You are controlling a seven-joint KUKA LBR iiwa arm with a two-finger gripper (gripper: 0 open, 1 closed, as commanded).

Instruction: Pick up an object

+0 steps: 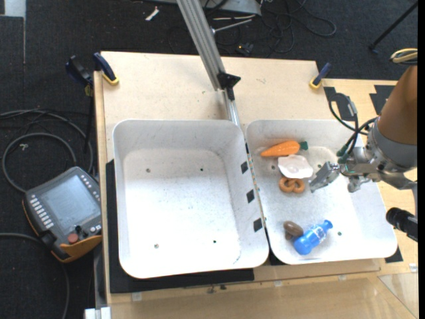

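Camera view shows two white bins side by side on the bench, and everything loose lies in the right bin [372, 244], five things in all. Taking the pretzel [291, 185] near that bin's middle as the mark: one white lid-like piece [296, 167] sits just above it, touching or overlapping its upper edge; one carrot [281, 149] with a green tip lies farther up, beyond the white piece; one small brown lump [292, 228] rests well below the pretzel, and one blue bottle [311, 238] lies just right of that lump, tilted. The left bin [133, 145] lies on the pretzel's left. One gripper [323, 177] reaches in from the right, its tip just right of the pretzel and close over the bin floor; whether its fingers are spread or closed cannot be told, and nothing is seen between them
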